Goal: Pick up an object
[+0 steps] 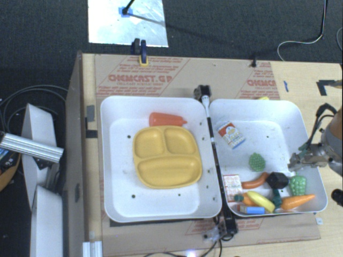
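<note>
A: Status of the end effector (pixel 300 162)?

B: Finger state indeterminate (view too coarse); nothing visibly held. The green knobbly toy (pixel 298 184) lies just below it. Grasp and lift remain.

The arm enters at the far right edge of the camera view, with just its grey wrist section and some dark cabling looped above it in sight. The gripper (pixel 298 164) sits low at the end of that wrist and points left, its pale metal tip reaching in over the right-hand side of the scene. At this size and angle the tip reads as one blurred grey shape, and nothing can be seen between its ends.
</note>
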